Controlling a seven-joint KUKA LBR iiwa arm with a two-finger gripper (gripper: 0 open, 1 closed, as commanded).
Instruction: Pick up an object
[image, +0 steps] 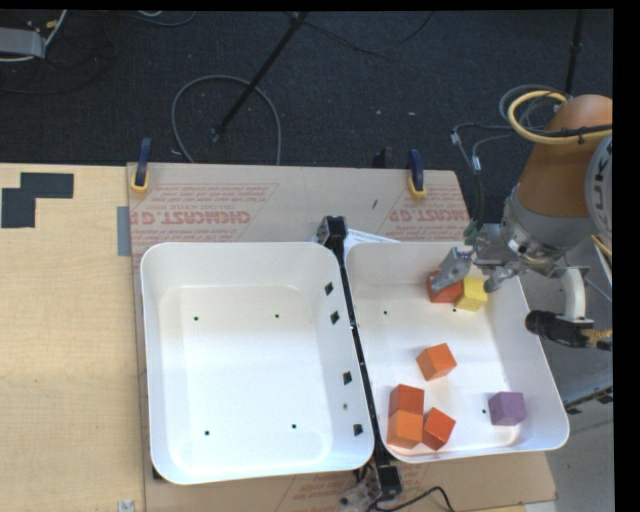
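Note:
My gripper (474, 272) hangs low over the far part of the right bin (395, 300), and its two grey fingers stand apart, so it is open. A yellow block (474, 294) lies just below, between the fingertips, and rests on the bin floor. A red block (442, 291) touches the yellow one on its left, partly under the left finger (452, 266). Neither block is lifted. Nearer the front lie an orange cube (436, 361), a cluster of a red block (406, 399) and two orange blocks (421, 429), and a purple cube (507, 408).
The left bin (240, 360) sits beside the right one, and a black divider (350, 340) runs where they meet. Both stand on cardboard (250, 205) clamped at the back. The arm's orange band (560, 170) and cables rise at the right.

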